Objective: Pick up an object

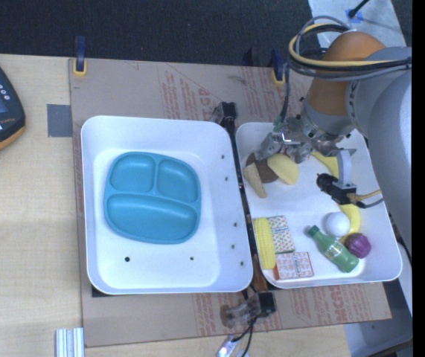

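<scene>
The gripper (289, 144) hangs low over the far left part of the right bin (305, 209); I cannot tell whether it is open or closed. A yellow lemon-like toy (287, 172) lies in that same part, touching a brown piece (261, 166). A corn cob (264, 244) lies along the bin's left wall.

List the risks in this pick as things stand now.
1. The gripper sits over a tight cluster: a yellow piece close beside a brown piece. It may catch both, or knock one aside.
2. The cluster lies in a far corner of the right bin, so the gripper may strike its wall.
</scene>
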Tool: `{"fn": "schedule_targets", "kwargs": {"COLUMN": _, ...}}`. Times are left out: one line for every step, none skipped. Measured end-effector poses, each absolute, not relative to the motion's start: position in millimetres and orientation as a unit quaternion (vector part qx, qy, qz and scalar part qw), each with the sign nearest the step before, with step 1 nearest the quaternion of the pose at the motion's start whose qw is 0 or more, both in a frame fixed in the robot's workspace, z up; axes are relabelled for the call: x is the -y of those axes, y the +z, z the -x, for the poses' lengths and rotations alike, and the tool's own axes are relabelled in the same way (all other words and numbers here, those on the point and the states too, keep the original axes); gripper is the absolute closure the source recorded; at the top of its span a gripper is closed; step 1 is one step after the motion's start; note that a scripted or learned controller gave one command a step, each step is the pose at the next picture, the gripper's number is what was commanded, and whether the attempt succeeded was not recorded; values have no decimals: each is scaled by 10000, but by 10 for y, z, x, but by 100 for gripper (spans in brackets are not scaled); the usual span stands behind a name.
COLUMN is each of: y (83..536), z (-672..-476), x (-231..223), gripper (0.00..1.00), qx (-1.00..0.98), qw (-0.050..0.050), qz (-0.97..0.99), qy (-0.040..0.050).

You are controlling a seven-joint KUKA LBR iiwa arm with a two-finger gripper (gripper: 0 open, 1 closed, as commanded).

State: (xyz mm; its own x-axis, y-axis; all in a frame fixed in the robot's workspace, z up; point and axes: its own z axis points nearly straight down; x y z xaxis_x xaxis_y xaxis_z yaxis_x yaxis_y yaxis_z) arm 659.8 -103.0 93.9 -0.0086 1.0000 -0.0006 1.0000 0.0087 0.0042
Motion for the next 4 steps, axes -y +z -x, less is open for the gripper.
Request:
{"fn": "schedule_targets", "kwargs": {"y": 938, "z": -6573, "x": 1361, "gripper": 0, "qx": -7077, "qw": 11, "qz": -7066, "qy": 2}}
{"fn": "schedule_targets", "kwargs": {"y": 1737, "z": -6575, "x": 1864, "gripper": 0, "qx": -7071, "qw": 34, "qz": -7071, "qy": 3}}
{"fn": "schedule_targets", "kwargs": {"y": 922, "z": -6346, "x": 2146, "gripper": 0, "qx": -7082, "qw": 27, "qz": -7060, "qy": -19}}
{"fn": "schedule_targets", "kwargs": {"y": 1207, "z": -6575, "x": 2123, "gripper": 0, "qx": -7087, "qw": 7, "qz": -7055, "qy": 0}}
